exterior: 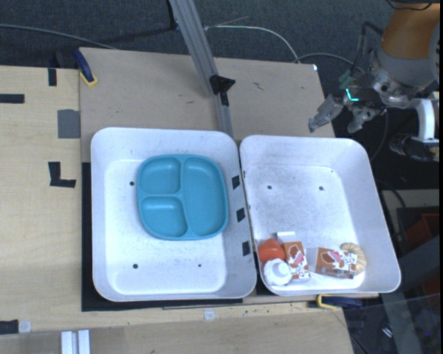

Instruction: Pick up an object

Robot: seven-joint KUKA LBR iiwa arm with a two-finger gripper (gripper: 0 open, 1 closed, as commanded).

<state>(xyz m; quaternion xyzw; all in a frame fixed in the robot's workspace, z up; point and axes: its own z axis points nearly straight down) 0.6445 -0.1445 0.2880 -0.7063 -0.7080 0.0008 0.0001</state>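
The pickable things sit huddled in the right bin (354, 168), down toward its 6 o'clock rim. An orange ball (270, 251) rests at the cluster's 9 o'clock end, with a small white rounded piece (277, 272) touching it at its 6 o'clock side and a small red-and-white packet (296, 260) lying flat just beside both at 3 o'clock. A little apart, at the 3 o'clock end, an orange-brown packet (341, 261) with red-and-white print lies flat near the bin's 5 o'clock corner.
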